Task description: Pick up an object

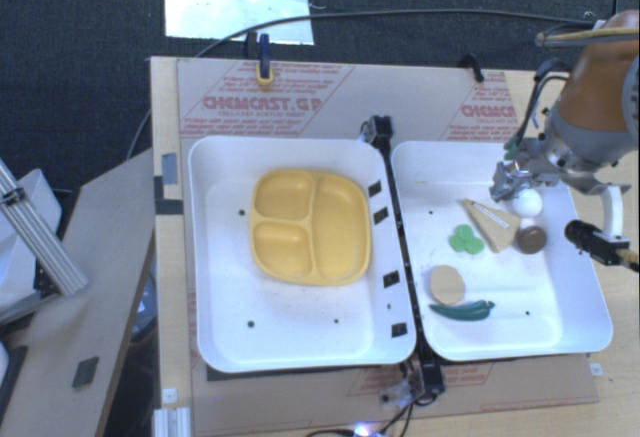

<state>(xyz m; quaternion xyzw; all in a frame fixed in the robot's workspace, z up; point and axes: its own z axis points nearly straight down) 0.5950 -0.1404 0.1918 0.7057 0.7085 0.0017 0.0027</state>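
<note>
In the right bin lie several small items. There is a white ball, a pale wedge, a green round piece, a brown ball, a tan disc and a dark green pepper. My gripper hangs low over the bin's upper right part. It is just left of and above the white ball, close to or touching it, and the wedge's tip lies just below it. The grey arm with its orange band reaches in from the right.
The left bin holds a yellow divided plate. A black clip strip runs between the two bins. A black part sticks out over the right bin's right rim. A grey bench corner lies at the left.
</note>
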